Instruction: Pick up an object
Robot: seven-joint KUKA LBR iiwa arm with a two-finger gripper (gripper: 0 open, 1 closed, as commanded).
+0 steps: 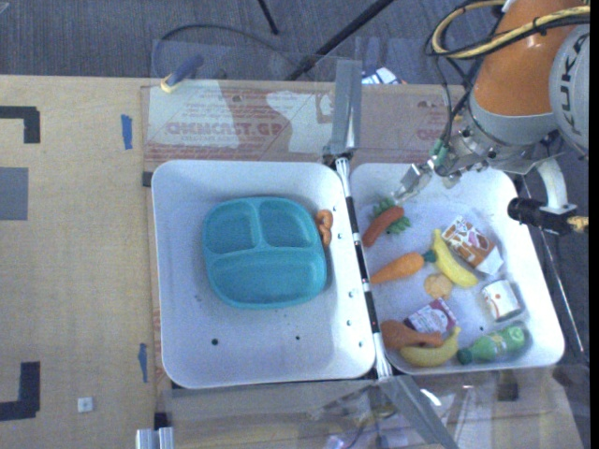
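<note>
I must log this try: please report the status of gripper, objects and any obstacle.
Gripper above right bin's far left corner, nothing visibly held. Nearest object: carrot just below it. Second carrot and banana close by.

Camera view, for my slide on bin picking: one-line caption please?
Gripper poised over a toy carrot in the right bin; a blue tray lies in the left bin.

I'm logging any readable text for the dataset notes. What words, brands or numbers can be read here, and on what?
"KUK", cut off by the frame edge: on the arm.
Reddish print on the cardboard sheet behind the bins: too faded and blurred to read.
Labels on the small carton, purple packet and white cup: too small to read.
</note>
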